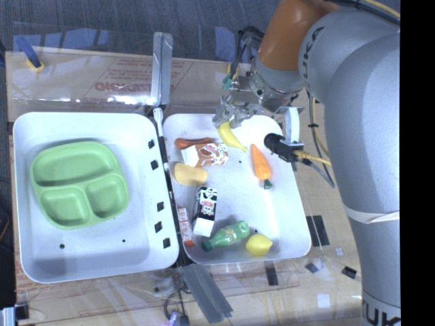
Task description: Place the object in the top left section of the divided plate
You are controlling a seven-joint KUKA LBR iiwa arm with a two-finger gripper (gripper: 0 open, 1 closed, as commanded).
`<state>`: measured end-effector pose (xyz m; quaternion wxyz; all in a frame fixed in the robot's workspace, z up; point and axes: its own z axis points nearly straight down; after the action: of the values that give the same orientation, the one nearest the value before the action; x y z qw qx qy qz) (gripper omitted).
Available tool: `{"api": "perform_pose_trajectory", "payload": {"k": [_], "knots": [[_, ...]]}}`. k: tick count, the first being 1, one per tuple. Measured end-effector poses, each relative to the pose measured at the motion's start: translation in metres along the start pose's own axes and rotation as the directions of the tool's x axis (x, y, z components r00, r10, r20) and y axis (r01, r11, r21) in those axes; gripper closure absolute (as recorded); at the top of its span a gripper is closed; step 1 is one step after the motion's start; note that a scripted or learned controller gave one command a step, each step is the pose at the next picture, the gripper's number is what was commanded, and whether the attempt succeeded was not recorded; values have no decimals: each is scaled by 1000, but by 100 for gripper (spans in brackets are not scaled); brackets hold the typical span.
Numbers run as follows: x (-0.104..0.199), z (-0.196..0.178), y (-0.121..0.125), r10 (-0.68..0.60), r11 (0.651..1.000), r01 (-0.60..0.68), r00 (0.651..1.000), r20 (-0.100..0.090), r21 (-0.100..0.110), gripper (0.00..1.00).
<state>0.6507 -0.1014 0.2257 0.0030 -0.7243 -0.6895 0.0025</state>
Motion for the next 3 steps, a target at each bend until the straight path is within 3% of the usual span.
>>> {"api": "perform_pose_trajectory", "payload": {"k": [1,3], "knots": [[73,36,-18,65,998,-65,998,1,-1,100],[173,37,-127,78,997,-78,997,2,-1,100]]}}
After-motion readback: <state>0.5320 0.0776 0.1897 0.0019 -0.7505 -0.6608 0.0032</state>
